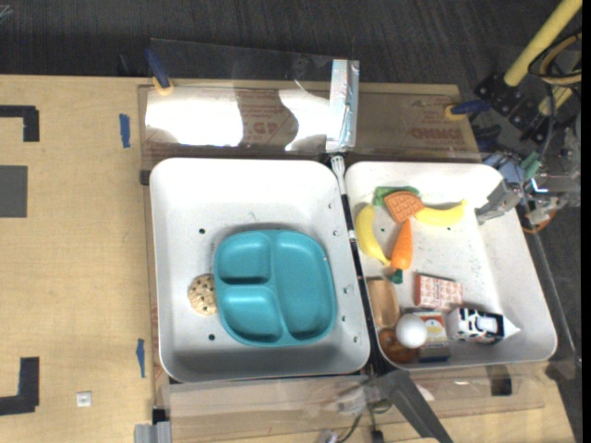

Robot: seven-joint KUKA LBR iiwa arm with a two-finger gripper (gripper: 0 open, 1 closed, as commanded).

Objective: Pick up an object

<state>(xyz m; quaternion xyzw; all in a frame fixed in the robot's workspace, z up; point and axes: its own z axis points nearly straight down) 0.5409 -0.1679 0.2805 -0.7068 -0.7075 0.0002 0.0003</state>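
Note:
The right bin (pixel 517 275) holds several small items. A yellow banana (pixel 369 233) lies by its left wall and a second banana (pixel 441 213) lies near the back. Between them are an orange carrot (pixel 402 245) and an orange waffle-like piece (pixel 399 201). Toward the front lie a red and white box (pixel 436 291), a white ball (pixel 411 330), a black and white carton (pixel 476 324) and a brown block (pixel 383 298). My gripper (pixel 497 201) hangs at the bin's back right rim, apart from every item and with nothing seen in it.
The left bin (pixel 175 201) carries a teal divided plate (pixel 274 284) with a speckled cookie (pixel 202 293) beside its left edge. A clear plastic sheet (pixel 249 109) stands behind the bins. Cables and a yellow pole (pixel 545 35) crowd the far right.

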